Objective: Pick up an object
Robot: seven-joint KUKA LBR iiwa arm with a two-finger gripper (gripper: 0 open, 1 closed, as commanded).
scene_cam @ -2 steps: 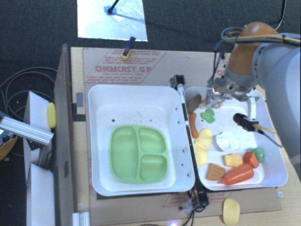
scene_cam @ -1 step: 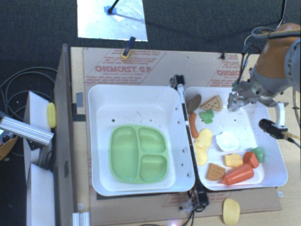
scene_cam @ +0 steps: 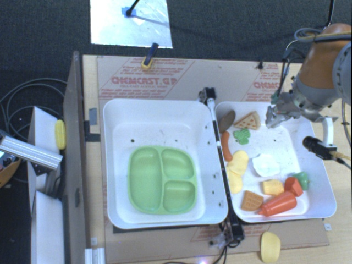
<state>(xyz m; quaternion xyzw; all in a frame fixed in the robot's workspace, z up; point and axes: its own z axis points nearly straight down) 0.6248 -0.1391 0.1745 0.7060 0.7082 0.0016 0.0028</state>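
Observation:
The right bin point(scene_cam: 324, 202) holds several toy foods: a tan sandwich wedge point(scene_cam: 248, 120), a green leafy piece point(scene_cam: 241, 136), a red sausage point(scene_cam: 226, 146), yellow pieces point(scene_cam: 238, 161), a white piece point(scene_cam: 266, 165), a yellow block point(scene_cam: 273, 187), an orange carrot point(scene_cam: 280, 203), a brown toast point(scene_cam: 252, 201) and a red piece with a green top point(scene_cam: 296, 184). My gripper point(scene_cam: 274, 117) hangs over the far part of this bin, just right of the sandwich wedge. Nothing shows in its grasp.
The left bin point(scene_cam: 118, 125) holds a green divided plate point(scene_cam: 163, 179). A black part point(scene_cam: 315, 145) juts over the right bin's right side. A yellow piece point(scene_cam: 269, 246) lies outside on the bench's near edge. A divider rail point(scene_cam: 217, 147) runs between the bins.

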